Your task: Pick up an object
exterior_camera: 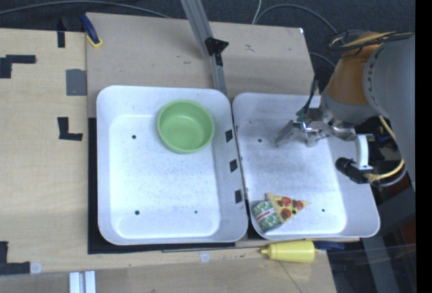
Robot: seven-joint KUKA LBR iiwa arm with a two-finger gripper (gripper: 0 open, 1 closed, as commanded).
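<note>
The tool (291, 134) was positioned over the right bin (351, 217), its fingers spread with nothing between them. The pizza slice (289, 205) lay near that bin's front edge, well apart, its long axis running left to right.

Two shallow white plastic bins (108, 170) are sitting side by side on the pale wooden counter (40, 170), a slanted grey metal pole (192, 5) crossing above them.
</note>
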